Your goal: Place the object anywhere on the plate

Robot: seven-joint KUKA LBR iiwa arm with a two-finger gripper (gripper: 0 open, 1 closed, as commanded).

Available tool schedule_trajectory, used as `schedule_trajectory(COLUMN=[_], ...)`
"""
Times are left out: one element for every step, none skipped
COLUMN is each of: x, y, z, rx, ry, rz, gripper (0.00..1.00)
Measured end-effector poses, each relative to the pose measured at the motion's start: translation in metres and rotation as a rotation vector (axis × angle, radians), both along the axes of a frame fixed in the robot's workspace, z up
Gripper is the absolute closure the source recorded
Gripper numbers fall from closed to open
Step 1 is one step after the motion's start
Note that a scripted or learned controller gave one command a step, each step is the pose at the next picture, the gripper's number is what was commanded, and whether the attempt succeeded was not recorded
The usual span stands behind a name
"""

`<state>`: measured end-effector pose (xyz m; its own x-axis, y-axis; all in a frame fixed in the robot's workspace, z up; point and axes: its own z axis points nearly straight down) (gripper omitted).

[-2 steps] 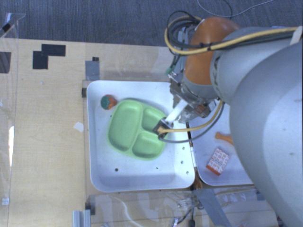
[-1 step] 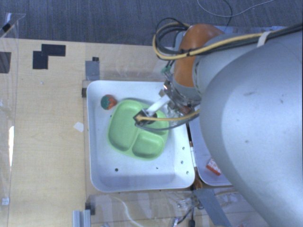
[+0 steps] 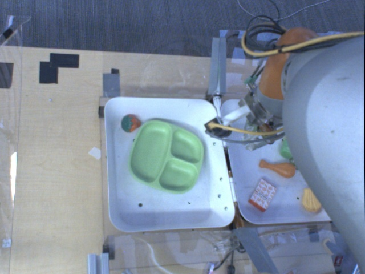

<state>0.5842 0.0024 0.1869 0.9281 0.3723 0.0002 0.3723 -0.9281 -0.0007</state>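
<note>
The gripper [image 3: 259, 131] is hanging over the inner edge of the right bin [image 3: 245, 207], just beside the wall it shares with the left bin [image 3: 117, 210]; whether it is clenched or released, I cannot tell (the wrist and a yellow cable [image 3: 239, 131] are covering it). Taking the green plate [image 3: 165, 154] as the landmark, the gripper is sitting just to its right, past the bin wall. Further right of the plate, a drumstick-shaped toy [image 3: 278, 168], a small red and white box [image 3: 262, 194], a yellow toy [image 3: 311, 201] and a green piece [image 3: 285, 149] are lying in the right bin. Up-left of the plate, just beside its rim, a red and green ball [image 3: 131, 123] is resting.
</note>
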Motion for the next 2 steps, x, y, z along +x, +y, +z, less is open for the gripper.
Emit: schedule_trajectory(x=[0.008,-0.002], y=[0.040,0.124], z=[-0.002,-0.013], rx=[0.000,0.002], ry=[-0.001,0.000], rz=[0.193,0.295], gripper=[1.00,1.00])
